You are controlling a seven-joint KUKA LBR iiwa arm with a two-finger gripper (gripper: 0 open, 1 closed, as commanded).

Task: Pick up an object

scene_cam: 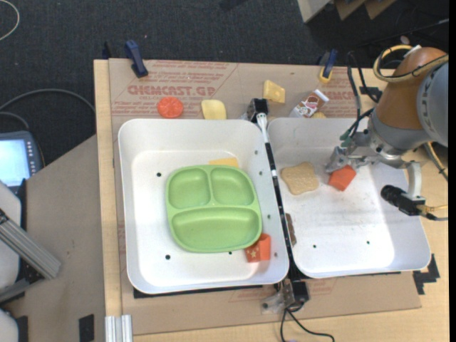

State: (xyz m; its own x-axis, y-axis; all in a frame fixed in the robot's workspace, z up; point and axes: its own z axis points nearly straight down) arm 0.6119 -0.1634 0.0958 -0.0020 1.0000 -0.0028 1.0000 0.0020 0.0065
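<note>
My gripper (343,161) hangs over the back of the right bin (370,251). A small orange block (342,179) sits right under its tip, touching it in this view. I cannot see whether the block is held or resting on the bin floor. To the left of the block, a tan toast-shaped piece (300,179) lies flat on the floor, apart from the gripper.
The left bin (139,191) holds a green divided plate (212,209), an orange block (258,249) at the plate's front right, and a yellow piece (223,162) behind it. Behind the bins lie a red disc (169,107), two yellow pieces (213,109) (273,90) and a small carton (308,105).
</note>
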